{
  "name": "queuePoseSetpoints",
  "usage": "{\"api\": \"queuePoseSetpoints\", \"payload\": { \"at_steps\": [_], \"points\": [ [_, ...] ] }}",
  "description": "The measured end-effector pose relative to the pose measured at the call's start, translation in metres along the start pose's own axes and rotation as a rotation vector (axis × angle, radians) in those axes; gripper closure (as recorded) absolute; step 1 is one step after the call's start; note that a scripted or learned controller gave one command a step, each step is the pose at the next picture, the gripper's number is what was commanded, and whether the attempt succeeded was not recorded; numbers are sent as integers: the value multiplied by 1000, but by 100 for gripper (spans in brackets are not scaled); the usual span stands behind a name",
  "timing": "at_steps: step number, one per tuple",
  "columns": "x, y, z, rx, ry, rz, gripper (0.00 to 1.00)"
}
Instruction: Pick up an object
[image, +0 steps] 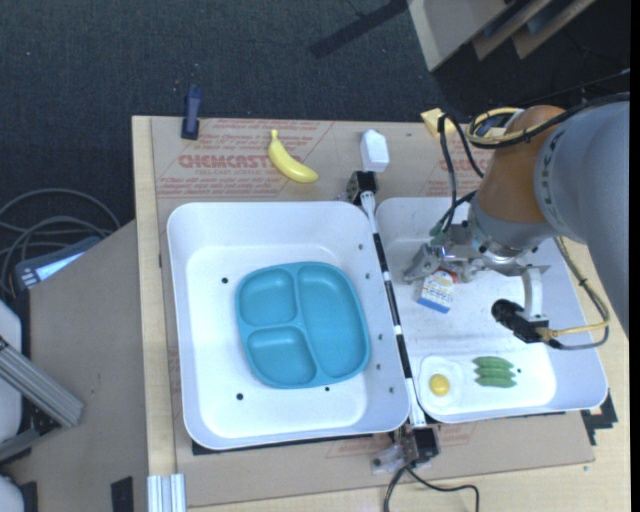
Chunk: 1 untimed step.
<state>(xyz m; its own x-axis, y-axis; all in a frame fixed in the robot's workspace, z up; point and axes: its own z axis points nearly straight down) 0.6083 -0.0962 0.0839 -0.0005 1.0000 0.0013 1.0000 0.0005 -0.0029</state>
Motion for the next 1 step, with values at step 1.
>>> {"api": "queuePoseSetpoints", "payload": {
  "at_steps": [1],
  "points": [
    [0,1,-11,-2,-1,0,100]
  ]
}}
